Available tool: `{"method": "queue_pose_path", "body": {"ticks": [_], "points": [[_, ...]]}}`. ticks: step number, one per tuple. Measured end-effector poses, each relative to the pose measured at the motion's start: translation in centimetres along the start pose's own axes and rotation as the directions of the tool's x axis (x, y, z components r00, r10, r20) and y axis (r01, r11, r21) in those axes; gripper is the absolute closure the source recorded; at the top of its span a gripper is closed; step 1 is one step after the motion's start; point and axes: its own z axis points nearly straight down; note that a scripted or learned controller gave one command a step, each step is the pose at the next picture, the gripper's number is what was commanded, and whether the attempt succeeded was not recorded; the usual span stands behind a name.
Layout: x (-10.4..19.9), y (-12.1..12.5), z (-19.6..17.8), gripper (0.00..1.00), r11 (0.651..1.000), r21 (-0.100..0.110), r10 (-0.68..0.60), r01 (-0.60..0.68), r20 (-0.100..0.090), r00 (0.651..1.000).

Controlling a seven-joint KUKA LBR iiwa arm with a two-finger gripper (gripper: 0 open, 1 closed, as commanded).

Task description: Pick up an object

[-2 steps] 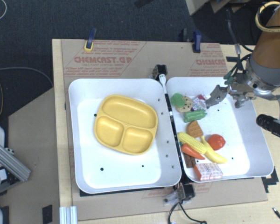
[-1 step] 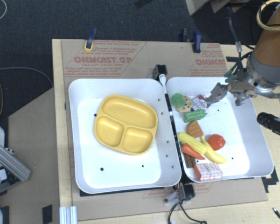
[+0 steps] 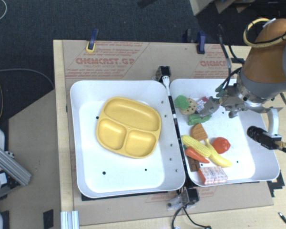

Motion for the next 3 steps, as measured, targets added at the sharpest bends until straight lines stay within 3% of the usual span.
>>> {"method": "queue_pose_path", "body": {"ticks": [2, 3], "points": [[-0.2, -1.4, 10.8, 0.0, 1.0, 0.001, 0.001, -0.001, 0.0, 1.0], [-0.1, -1.5, 11.9, 0.0, 1.0, -0.004, 0.001, -0.001, 0.0, 1.0]]}}
